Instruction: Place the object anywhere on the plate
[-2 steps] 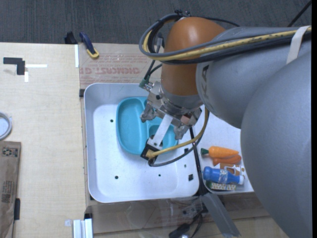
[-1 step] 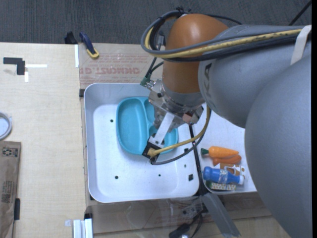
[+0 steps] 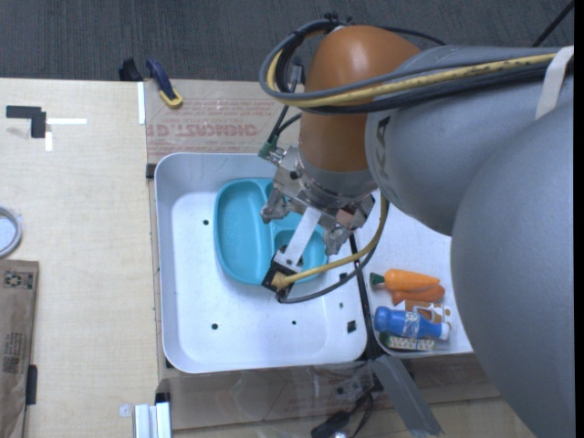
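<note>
**Item:** object for the plate. Which one is meant cannot be told. Two candidates lie in the right bin (image 3: 415, 245), well apart from the plate: an orange carrot (image 3: 415, 283) and, just beside it, a blue bottle (image 3: 409, 321) with a printed label, lying on its side.

**Handling (judged):** the carrot looks like a light toy, stiff, smooth and tapering, so it is best taken across its thick middle. The bottle is probably light, rigid and apt to roll, so take it across the body, not the cap.

**Plate** (image 3: 239, 231): blue, shallow, in the left bin (image 3: 173, 272), partly under the arm (image 3: 342, 108).

**Jaws:** hidden beneath the wrist, above the plate's right side. Whether they are apart or together, or hold anything, cannot be told.
</note>
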{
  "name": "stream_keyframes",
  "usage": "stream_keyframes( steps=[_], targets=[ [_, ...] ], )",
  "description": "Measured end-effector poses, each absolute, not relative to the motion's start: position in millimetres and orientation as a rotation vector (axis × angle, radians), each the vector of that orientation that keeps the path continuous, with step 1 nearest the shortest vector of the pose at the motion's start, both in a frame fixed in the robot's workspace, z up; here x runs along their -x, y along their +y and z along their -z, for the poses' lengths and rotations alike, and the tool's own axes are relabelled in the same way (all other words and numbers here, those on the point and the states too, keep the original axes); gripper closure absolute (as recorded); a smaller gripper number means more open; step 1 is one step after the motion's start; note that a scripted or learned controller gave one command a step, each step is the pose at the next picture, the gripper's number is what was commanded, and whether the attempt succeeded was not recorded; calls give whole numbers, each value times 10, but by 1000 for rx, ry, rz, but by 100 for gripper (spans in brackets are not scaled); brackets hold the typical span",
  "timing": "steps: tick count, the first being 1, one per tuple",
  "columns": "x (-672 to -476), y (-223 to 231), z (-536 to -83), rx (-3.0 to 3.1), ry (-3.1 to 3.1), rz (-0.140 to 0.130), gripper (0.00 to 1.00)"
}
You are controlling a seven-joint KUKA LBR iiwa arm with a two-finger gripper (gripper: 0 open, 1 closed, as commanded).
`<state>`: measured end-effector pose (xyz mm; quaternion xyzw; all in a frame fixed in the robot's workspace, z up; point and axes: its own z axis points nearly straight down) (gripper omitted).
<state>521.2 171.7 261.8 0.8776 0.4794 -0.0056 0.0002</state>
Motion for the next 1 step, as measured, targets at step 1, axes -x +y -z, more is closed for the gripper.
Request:
stream_keyframes(
  steps=[1],
  targets=[
    [-4938,2252,-4367,-2909,1181,5,0]
  ],
)
